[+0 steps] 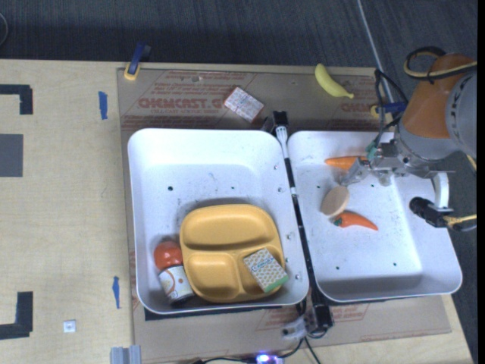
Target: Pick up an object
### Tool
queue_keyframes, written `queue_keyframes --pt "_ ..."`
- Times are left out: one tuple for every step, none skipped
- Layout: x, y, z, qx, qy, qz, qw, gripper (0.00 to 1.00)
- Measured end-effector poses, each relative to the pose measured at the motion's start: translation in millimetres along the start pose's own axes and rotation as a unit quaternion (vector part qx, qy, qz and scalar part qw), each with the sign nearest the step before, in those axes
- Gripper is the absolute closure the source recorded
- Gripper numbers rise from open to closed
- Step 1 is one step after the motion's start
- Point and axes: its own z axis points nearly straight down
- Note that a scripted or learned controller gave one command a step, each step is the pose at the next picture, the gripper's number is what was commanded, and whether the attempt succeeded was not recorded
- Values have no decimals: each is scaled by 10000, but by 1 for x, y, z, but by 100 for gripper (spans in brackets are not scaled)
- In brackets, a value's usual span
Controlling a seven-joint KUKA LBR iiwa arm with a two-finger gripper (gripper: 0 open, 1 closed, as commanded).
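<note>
Carrots lay in your right bin [424,275] — two, one [341,161] near the gripper [355,174], one [355,220] beside a tan piece [334,201]. Your gripper hung low there; its opening was unclear. Left bin [148,203]: one yellow tray [220,241].

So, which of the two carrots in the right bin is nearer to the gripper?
The upper carrot, lying just left of the gripper. The other carrot lies lower in the right bin, below the beige object.
</note>
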Motion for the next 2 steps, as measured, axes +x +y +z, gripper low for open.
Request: queue_keyframes --pt "47 -57 0 17 8 -1 10000 0" --pt "46 -56 -10 -5 3 7 10000 100"
